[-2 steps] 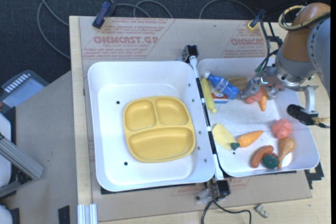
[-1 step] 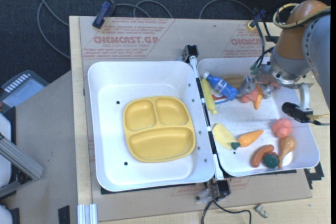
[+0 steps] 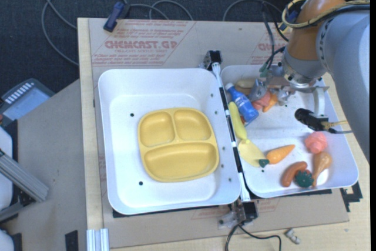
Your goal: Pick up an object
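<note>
Dark carpet surrounds the table as the end effector dips into the right white bin's far-left corner, over a small orange toy beside the blue plastic bottle. Its grip state? Cannot tell.

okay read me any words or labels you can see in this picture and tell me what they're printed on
"CHEMCAST G.P": red print on the brown board under the bins, left of middle.
Smaller red lines beneath it: too blurred to read.
Red print on the board's right part: partly hidden, unreadable.
</note>
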Robot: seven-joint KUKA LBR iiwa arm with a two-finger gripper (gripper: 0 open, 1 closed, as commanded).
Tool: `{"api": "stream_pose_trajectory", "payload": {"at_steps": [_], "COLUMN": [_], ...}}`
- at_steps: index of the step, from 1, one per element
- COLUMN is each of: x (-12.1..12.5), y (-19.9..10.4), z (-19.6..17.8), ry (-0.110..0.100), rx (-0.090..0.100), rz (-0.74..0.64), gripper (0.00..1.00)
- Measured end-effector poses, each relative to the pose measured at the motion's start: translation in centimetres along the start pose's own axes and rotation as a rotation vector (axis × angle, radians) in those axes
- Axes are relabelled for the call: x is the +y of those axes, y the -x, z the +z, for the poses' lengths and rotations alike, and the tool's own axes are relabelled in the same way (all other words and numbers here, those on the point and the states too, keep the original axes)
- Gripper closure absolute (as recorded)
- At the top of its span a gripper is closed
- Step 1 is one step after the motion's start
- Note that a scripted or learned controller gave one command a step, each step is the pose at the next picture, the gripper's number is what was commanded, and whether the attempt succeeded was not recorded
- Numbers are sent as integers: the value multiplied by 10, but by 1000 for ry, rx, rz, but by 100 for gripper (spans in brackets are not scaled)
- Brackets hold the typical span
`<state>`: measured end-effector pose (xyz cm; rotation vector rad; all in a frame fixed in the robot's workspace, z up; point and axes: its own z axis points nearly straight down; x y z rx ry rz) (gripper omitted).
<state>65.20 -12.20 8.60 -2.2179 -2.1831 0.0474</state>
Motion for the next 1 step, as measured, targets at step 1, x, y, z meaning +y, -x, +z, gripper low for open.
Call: {"api": "stream_pose_trajectory", "payload": {"at_steps": [1], "x": [-55], "y": [-63], "z": [-97], "ry": [42], "rx": [2], "rz": [-17], "gripper": [100]}}
